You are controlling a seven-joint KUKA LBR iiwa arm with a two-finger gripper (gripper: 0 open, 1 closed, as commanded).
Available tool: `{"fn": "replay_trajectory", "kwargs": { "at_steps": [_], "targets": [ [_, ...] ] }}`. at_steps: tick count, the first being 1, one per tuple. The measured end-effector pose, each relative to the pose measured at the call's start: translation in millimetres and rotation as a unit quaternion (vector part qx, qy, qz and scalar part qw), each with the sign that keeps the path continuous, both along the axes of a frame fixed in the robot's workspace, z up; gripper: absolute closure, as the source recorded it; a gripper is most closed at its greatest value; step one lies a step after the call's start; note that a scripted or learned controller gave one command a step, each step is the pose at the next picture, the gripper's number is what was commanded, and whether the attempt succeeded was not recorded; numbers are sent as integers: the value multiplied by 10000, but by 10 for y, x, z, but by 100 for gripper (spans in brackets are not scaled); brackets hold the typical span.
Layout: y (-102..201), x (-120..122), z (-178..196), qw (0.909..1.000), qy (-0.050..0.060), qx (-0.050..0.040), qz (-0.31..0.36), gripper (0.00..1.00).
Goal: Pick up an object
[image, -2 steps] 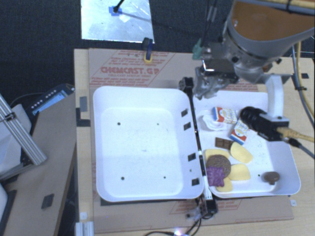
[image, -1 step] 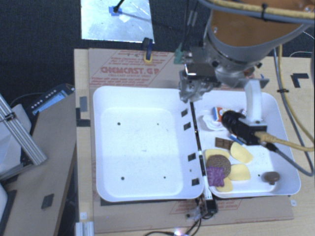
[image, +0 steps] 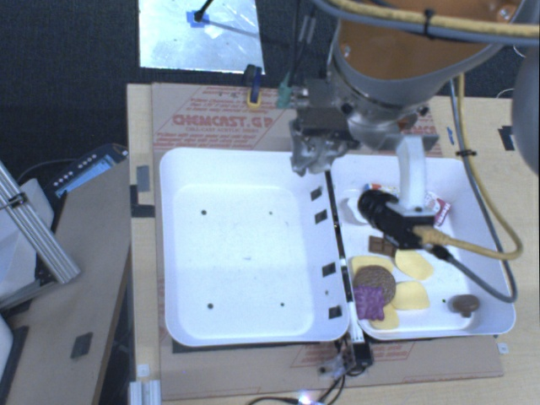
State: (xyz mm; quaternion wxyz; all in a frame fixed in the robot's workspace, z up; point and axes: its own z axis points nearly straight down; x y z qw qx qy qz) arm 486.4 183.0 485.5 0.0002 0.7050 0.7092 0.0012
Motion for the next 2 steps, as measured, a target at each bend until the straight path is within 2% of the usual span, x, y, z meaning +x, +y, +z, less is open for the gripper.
{"fn": "replay_trajectory", "kwargs": {
  "at_steps": [1,2],
  "targets": [
    [265,-2,-107,10000,8,-4,6,100],
    [432,0,-17,10000,-3,2,1,100]
  ]
}}
